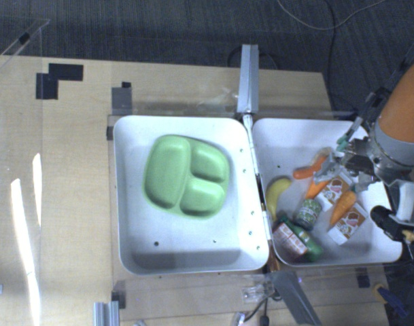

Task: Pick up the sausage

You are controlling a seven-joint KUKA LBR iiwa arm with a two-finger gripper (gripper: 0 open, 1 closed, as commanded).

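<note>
One dark reddish-brown piece, which I take for the sausage (pixel 288 239), lies in the near left corner of the right bin (pixel 295 131), close against the bin wall, with a green item (pixel 311 248) touching its right side. Just beyond it stands a small can (pixel 307 212), with a yellow fruit (pixel 277 190) to the left, two carrots (pixel 342 206) further right, and small cartons (pixel 348 224) among them. My gripper (pixel 333 166) is over the middle of that clutter, near the farther carrot and apart from the sausage; I cannot tell whether it is wide or closed, and I see nothing held. By my judgement nothing of the pick is done: approach, grasp and lift all remain. The left bin (pixel 125 202) holds a green divided plate (pixel 186 175).
</note>
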